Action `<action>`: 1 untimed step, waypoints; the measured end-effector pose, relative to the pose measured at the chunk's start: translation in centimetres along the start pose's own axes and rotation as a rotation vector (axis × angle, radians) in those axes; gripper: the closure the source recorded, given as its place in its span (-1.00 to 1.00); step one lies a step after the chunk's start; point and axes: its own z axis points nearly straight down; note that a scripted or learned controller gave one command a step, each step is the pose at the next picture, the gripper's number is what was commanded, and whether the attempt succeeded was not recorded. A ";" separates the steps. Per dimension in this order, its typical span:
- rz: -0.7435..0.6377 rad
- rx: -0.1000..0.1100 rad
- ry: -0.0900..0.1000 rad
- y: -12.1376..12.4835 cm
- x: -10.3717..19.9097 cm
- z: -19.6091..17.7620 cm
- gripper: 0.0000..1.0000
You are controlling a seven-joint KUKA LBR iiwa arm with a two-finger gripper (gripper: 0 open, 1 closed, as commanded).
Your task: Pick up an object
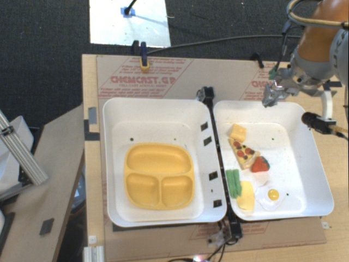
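A: Where are the things to pick?

B: All in the right bin point(311, 162), lower right of the frame. A pizza slice point(243, 152) lies near the middle of its left half, with a yellow cheese block point(238, 132) just above it and a strawberry point(260, 164) touching its lower end. Below those, a green bean pod point(233, 182) lies along the bin's left wall, a pale yellow piece point(246, 195) just beside it, and a fried egg point(272, 196) to the right of that.

A: And the end effector?

B: The end effector point(271, 98) hangs over the bin's upper rim, in the upper right of the frame, well apart from the food. Nothing sits in it (whether it is spread or clenched, I cannot tell). The arm point(322, 37) reaches in from the right edge above it.

A: The other bin?

B: The left bin point(117, 146) holds a yellow divided plate point(159, 174), lying flat at its centre. Both bins rest on a cardboard sheet point(163, 78) on the tabletop point(60, 162).
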 end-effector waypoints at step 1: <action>-0.002 0.007 0.002 -0.5 4.4 0.2 1.00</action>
